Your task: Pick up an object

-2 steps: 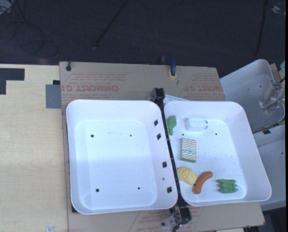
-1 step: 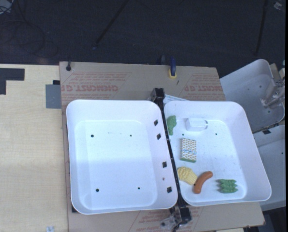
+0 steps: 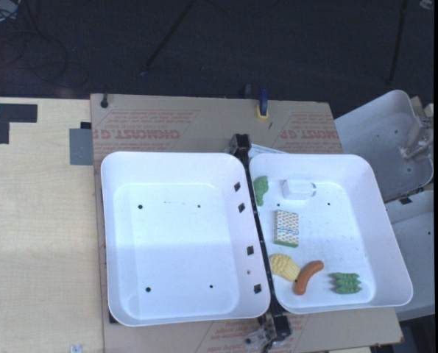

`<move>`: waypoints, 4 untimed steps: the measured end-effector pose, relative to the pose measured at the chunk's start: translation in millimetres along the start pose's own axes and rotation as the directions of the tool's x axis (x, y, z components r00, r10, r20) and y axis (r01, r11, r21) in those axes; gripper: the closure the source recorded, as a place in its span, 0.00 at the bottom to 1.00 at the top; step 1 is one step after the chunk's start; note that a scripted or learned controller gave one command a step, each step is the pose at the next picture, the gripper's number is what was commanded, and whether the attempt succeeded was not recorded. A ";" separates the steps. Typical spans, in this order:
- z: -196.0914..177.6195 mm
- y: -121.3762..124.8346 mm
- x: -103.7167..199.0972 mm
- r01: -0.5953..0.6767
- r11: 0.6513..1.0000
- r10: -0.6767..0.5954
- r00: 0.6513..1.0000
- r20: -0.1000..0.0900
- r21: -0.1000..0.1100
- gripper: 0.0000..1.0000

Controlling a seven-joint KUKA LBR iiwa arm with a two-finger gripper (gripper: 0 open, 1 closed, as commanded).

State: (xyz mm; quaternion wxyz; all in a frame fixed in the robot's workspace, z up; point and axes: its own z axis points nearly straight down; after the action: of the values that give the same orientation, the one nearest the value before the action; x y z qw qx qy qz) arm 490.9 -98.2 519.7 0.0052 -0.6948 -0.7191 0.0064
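Curved orange sausage, patterned rectangular block

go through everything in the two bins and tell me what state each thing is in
Left bin: bare white floor.
Right bin: holds all items.
Green leafy piece: against left wall.
White block: lying flat.
Patterned block: lying flat.
Yellow piece: touching sausage.
Sausage: lying diagonally.
Green pods: lying apart.

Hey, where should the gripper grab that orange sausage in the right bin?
Grip the sausage across its narrow middle, coming straight down from above. It lies flat and slanted, with the yellow piece close to its lower left end, so the middle and upper end look freer.
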 end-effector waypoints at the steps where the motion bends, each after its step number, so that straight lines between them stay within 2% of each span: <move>1: -9.4 0.5 0.4 0.006 1.000 -0.006 1.000 0.000 0.002 1.00; 4: -37.7 2.2 2.1 0.021 1.000 -0.021 1.000 -0.002 0.010 1.00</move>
State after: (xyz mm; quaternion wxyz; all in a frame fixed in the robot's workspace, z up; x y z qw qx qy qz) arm 493.7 -96.0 557.4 0.0091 -0.6872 -0.7263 0.0093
